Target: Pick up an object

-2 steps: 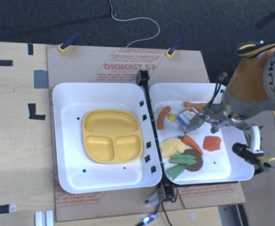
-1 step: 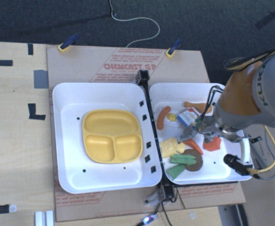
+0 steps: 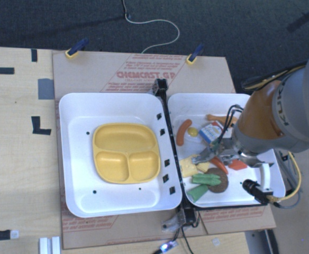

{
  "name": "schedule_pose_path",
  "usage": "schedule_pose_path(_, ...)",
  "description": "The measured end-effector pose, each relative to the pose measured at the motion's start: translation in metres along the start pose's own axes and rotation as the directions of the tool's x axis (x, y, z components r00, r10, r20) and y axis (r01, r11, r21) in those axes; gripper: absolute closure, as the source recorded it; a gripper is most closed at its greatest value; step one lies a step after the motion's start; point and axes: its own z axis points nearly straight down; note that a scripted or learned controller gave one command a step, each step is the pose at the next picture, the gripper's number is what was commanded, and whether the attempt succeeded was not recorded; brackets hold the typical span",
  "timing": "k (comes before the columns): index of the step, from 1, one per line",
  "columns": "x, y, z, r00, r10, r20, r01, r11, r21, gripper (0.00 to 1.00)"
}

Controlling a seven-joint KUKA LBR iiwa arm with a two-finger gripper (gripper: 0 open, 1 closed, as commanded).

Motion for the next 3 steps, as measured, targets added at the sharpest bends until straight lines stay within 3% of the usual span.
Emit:
schedule_pose_path(1, 0.003, 0.004, -0.016, 1.000, -0.004, -0.005, 0.004, 1.000, -0.007, 1.00)
schedule_pose_path(3, -0.001, -0.002, -0.114, 1.000, -0.003, -0.003, 0.003, 1.000, 0.002, 1.00)
